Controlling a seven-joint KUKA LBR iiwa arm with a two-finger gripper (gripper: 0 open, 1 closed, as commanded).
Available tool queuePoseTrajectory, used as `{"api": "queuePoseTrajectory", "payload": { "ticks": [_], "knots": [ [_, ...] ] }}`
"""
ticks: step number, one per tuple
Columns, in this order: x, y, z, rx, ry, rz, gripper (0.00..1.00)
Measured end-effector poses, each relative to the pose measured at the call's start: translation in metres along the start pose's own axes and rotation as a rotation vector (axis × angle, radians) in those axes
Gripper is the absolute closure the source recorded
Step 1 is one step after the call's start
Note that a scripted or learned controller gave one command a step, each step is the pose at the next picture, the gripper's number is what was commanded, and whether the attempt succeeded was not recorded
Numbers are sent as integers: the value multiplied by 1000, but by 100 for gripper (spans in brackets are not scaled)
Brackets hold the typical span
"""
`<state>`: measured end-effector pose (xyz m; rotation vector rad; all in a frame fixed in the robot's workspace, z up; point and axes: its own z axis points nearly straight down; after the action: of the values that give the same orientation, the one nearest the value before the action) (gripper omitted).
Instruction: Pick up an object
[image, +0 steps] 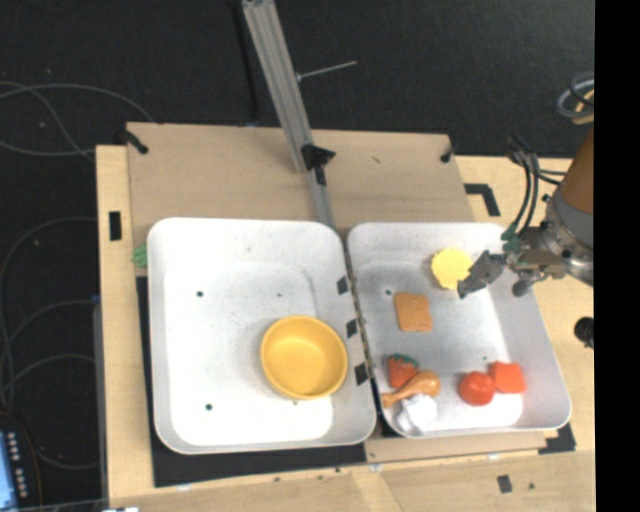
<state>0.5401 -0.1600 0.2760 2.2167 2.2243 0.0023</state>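
Note:
The right bin (530, 330) holds a pale yellow lump (450, 266) at its back, a flat brown square (413, 312) in the middle, and a red ball (477, 388) with an orange block (508, 377) at the front right. My gripper (497, 282) hangs over the bin's right side, just right of the yellow lump. Its two dark fingers are spread open with nothing between them. One fingertip (472, 282) sits close beside the yellow lump.
A red-orange piece (402, 371), a tan drumstick shape (415, 387) and a white piece (420, 411) crowd the right bin's front left corner. A yellow bowl (303, 357) stands in the left bin (200, 300). A grey pole (285, 90) rises behind the bins.

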Motion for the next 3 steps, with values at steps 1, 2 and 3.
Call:
{"api": "queuePoseTrajectory", "payload": {
  "ticks": [1, 2, 3],
  "knots": [
    [0, 0, 0, 0, 0, 1, 0],
    [-2, 5, 44, 5, -2, 5, 0],
    [-4, 5, 108, 8, -1, 5, 0]
  ]
}}
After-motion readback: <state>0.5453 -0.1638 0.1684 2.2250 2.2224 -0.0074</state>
